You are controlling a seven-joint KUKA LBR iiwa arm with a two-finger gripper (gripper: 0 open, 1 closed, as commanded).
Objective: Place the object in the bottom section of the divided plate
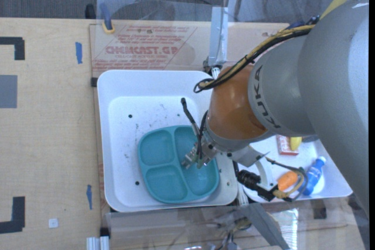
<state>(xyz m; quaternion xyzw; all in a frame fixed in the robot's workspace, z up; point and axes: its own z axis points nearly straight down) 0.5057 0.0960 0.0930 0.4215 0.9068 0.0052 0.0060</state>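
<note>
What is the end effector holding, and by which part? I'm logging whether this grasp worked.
It cannot be told: the end effector sits low over the teal divided plate in the left bin, with no object visible in it.

The grey arm (pixel 304 73) blocked the right of the teal divided plate (pixel 176 170) (its left sections lay open), inside the left bin (pixel 111 126).

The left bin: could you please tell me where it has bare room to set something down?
In the left bin, bare floor runs behind the teal divided plate and between the plate and the bin's left wall. The plate's left sections lie bare. It is crowded on the plate's right, under the hand. The right bin holds several small objects.
</note>
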